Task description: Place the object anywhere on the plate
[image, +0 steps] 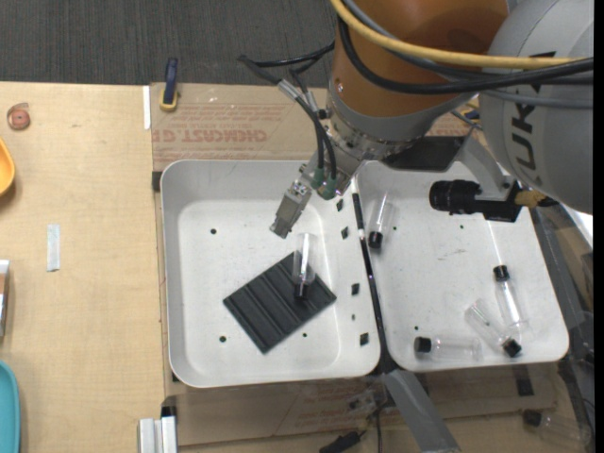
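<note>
hanging over the upper part of the left bin (179, 281), the end effector (288, 213) tilts down and to the left from the wrist; from this angle i cannot tell whether it is wide or narrow, and nothing shows between its tips. just below it and slightly to the right, a clear tube with a dark cap (304, 264) lies with its capped end on the dark ribbed plate (274, 305) and its clear end running off the plate's upper edge, apart from the end effector. the plate sits flat on the bin floor, turned like a diamond, below the end effector. a few small black specks dot the bin floor around it.

right of the end effector, past the wall the two bins share, the right bin (453, 253) holds more of the same tubes: one (377, 223) close to the dividing wall, one (505, 295) further right, and others (477, 333) lying together near the bin's lower right corner. a black cylindrical part (458, 197) juts out over that bin's upper area, under the grey arm. above the end effector the orange band (415, 36) and looping cables (293, 88) crowd the top. far to the left, the pale counter (80, 253) carries a small pale strip (53, 248), and a blue clamp (171, 72) stands at the cardboard edge.
</note>
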You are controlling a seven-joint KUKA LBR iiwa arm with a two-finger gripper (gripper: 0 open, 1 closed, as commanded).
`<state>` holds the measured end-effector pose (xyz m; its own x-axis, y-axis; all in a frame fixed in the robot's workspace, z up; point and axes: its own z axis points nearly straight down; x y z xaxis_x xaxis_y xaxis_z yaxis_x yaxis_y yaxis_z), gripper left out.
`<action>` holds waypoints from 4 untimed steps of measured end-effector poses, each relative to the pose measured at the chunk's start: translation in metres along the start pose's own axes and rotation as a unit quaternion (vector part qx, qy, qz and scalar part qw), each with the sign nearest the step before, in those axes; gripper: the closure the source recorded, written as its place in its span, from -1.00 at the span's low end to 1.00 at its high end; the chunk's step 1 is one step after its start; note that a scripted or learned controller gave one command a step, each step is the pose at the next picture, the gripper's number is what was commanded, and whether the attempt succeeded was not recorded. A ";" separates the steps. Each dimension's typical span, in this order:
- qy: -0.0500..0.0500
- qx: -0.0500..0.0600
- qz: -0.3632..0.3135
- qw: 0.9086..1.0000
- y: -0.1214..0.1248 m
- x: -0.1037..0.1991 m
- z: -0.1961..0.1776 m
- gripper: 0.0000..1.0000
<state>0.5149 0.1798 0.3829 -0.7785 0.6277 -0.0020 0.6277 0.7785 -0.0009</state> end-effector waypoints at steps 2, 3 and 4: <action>-0.001 0.001 0.000 1.000 0.001 -0.001 -0.008 -1.00; -0.002 0.001 0.000 1.000 0.001 -0.003 -0.016 1.00; -0.001 0.001 0.000 1.000 0.001 -0.003 -0.016 -1.00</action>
<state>0.5176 0.1791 0.3990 -0.7779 0.6284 -0.0048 0.6284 0.7779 -0.0039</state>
